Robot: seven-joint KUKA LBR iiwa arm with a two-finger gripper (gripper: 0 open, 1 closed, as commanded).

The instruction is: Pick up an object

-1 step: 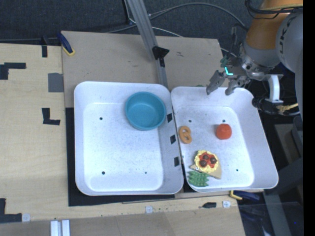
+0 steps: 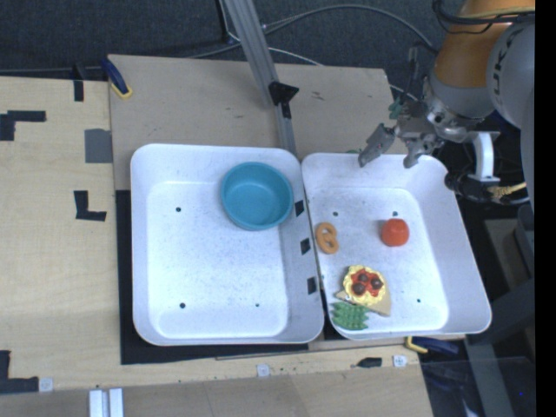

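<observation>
While claw hovers open, pretzel lies lengthwise up-down

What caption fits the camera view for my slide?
Open gripper above right bin's far rim; tomato, pretzel, pizza slice inside.

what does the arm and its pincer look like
The arm is bulky and rounded, grey with a glossy orange band above the wrist. Thin black cables loop over its top. The pincer is small, with two slim dark grey fingers.
</observation>
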